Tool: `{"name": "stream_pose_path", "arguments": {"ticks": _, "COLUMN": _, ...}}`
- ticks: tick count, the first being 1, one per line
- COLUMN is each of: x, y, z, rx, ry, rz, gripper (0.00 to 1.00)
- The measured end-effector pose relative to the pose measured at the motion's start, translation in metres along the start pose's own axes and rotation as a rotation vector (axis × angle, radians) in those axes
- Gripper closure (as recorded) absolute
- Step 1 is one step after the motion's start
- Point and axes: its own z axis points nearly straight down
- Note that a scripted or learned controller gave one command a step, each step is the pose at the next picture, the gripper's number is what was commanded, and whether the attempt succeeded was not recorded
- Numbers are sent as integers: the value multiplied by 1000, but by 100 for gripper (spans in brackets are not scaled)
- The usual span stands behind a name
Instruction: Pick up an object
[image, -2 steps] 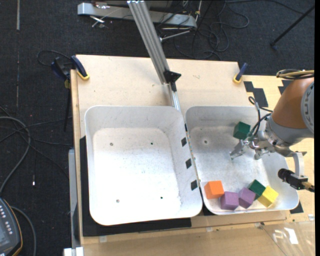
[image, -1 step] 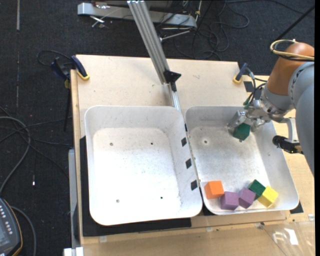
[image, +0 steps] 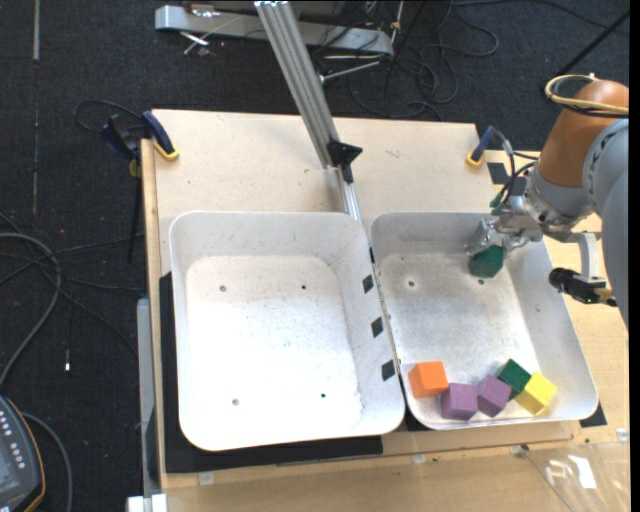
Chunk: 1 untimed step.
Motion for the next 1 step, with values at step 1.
{"name": "stream_pose_path", "arguments": {"ticks": 1, "x": 52, "y": -62, "z": -71, "rx": -1, "ry": 2, "rz": 2, "gripper": 100}}
